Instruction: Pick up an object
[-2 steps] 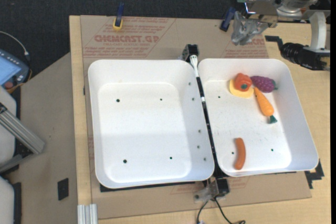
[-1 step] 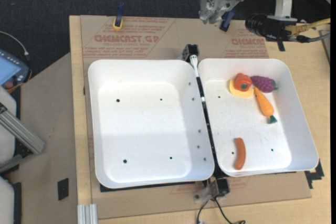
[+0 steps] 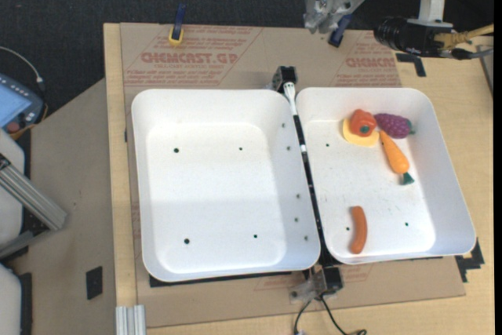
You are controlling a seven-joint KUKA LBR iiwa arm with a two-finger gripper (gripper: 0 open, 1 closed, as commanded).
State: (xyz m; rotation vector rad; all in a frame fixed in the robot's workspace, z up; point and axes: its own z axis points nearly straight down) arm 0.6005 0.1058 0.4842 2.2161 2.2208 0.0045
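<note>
The right bin (image 3: 439, 169) holds several toy foods. An orange-red pepper (image 3: 361, 122) sits on a yellow slice (image 3: 354, 136) near the bin's back. Beside it on the right lies a purple grape bunch (image 3: 394, 124). An orange carrot (image 3: 395, 155) stretches toward the front from there. A red-orange sausage (image 3: 358, 229) lies alone near the front wall. My gripper (image 3: 323, 16) hangs high above the bench behind the bins, left of the right bin's back edge, with nothing seen between its fingers.
The left bin (image 3: 157, 192) stands beside the right one, joined by a black clamp strip (image 3: 302, 153). Both rest on a cardboard sheet (image 3: 220, 51). A yellow and blue clip (image 3: 177, 29) sits at the sheet's back left.
</note>
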